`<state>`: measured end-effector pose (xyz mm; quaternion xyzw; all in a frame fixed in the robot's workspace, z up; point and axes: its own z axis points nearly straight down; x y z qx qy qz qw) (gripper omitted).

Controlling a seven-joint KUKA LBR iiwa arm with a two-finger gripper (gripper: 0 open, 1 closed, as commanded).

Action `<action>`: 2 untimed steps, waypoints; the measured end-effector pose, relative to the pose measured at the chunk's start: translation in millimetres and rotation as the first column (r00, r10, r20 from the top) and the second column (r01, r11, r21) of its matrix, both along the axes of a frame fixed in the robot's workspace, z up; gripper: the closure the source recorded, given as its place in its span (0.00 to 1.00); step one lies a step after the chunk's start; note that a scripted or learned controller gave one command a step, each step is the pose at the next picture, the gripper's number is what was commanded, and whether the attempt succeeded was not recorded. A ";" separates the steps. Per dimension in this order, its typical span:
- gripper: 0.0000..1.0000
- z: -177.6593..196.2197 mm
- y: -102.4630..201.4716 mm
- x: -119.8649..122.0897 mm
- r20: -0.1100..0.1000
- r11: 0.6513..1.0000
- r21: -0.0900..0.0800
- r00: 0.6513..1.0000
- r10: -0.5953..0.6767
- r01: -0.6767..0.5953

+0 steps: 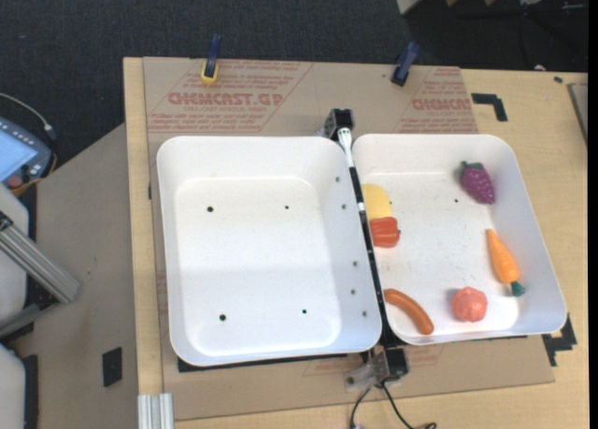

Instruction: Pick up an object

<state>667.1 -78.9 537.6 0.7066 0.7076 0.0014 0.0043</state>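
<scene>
One bunch of purple grapes (477,182) and one carrot (502,260) in the right-hand bin (430,161); jaws' state impossible to tell

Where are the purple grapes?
The grapes lie in the right-hand bin, near its far right corner. The carrot is their nearest neighbour, lower down along the same side.

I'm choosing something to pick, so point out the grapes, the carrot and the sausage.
Purple grapes (476,182), camera view, middle of the bunch.
Carrot (501,258), camera view, orange body.
Sausage (409,310), camera view, mid-length.
</scene>
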 end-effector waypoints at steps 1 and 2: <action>1.00 -2.1 7.6 -0.6 -0.006 1.000 0.003 1.000 -0.001 0.001; 1.00 -2.0 15.3 -0.6 -0.007 1.000 0.003 1.000 -0.001 0.001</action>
